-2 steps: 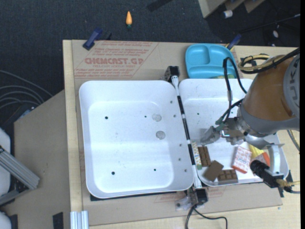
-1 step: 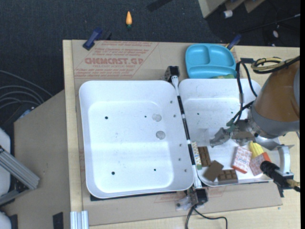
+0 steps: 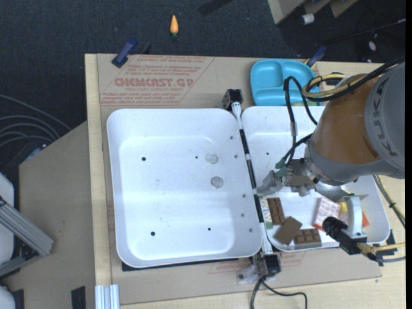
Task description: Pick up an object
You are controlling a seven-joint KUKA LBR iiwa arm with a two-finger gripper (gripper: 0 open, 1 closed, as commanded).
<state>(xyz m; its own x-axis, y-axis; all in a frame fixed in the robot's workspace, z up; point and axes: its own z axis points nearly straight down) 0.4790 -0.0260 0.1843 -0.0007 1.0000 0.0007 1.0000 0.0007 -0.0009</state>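
We see the arm (image 3: 351, 131) reaching in from the right over the right bin (image 3: 273, 131). The pincer (image 3: 269, 184) sits low at that bin's left edge, just beside the black strip (image 3: 245, 150) btwn the two bins. From this angle we can't tell whether it's released or clenched, or whether it touches anything.

The things to pick lie in the near part of the right bin. A brown bar (image 3: 275, 210) is just on the near side of the pincer, close to it. A brown card (image 3: 288, 229) lies nearer still and tilted, w/ a second brown bar (image 3: 309, 237) at its right. Further right we see a red-and-white packet (image 3: 326, 212), a white piece (image 3: 353, 210) and a small orange bit (image 3: 365, 219).

The left bin (image 3: 129, 172) shows two small grey round spots (image 3: 217, 183) on its floor. On the bench (image 3: 161, 85), a blue tray (image 3: 277, 82) sits beyond the right bin, and a blue clip (image 3: 124, 53) lies at the far left corner.
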